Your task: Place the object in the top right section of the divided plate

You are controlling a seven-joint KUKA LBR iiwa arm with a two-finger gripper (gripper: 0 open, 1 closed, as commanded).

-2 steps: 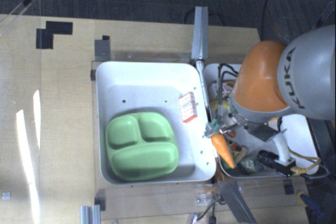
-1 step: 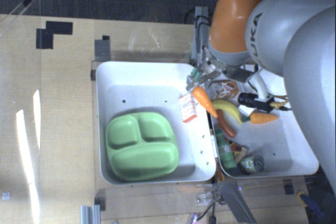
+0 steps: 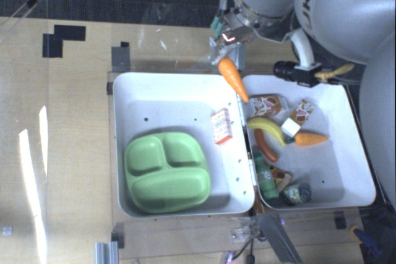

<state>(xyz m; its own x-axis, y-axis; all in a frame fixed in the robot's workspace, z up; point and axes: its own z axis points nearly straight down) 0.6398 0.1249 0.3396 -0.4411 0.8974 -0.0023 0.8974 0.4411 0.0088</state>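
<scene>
We see the claw [image 3: 226, 49] hanging above the far edge of the two bins, just where they meet, and it is pinching the thick top end of a carrot [image 3: 233, 78]. The carrot slants down from the claw, its thin tip pointing toward the near right, over the rim between the bins. It is lifted, not lying flat.

In the left bin [image 3: 154, 93] we find the green divided plate [image 3: 167, 171] at the near left, well apart from the carrot. Its top right section sits nearest the bin's middle. A small red and white packet [image 3: 221, 127] lies beside the plate, close to the right wall of that bin.

The right bin [image 3: 343, 133] holds a banana [image 3: 267, 130], a second carrot [image 3: 310, 140], a sausage [image 3: 266, 149], a brown and white carton [image 3: 267, 105] and a few smaller things near its front left corner. Both bins rest on the pale table [image 3: 68, 133].
</scene>
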